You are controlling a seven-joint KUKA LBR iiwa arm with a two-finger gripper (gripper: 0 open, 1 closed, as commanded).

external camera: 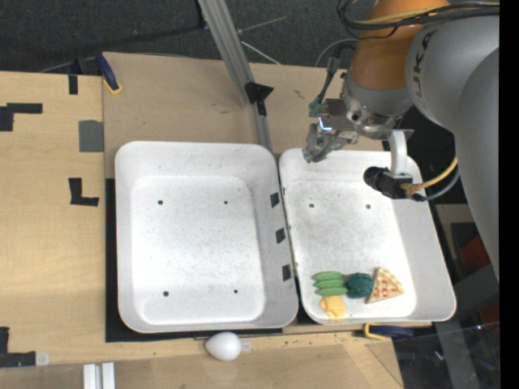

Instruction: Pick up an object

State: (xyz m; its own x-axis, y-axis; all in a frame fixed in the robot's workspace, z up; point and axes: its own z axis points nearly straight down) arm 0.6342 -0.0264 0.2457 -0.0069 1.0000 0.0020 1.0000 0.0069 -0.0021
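In the right bin (357,217), near its front edge, lie a green pea pod (328,279), a dark green broccoli piece (358,283), a yellow piece (332,305) and a pizza slice (384,285), all close together. My gripper (316,150) hangs over the back left corner of that bin, well away from the objects. Nothing shows between its fingers.
The left bin (199,233) sits beside the right one. A white egg-shaped object (223,346) rests on the bench in front of the left bin. A grey metal rod (235,55) slants down to the gap between the bins at the back.
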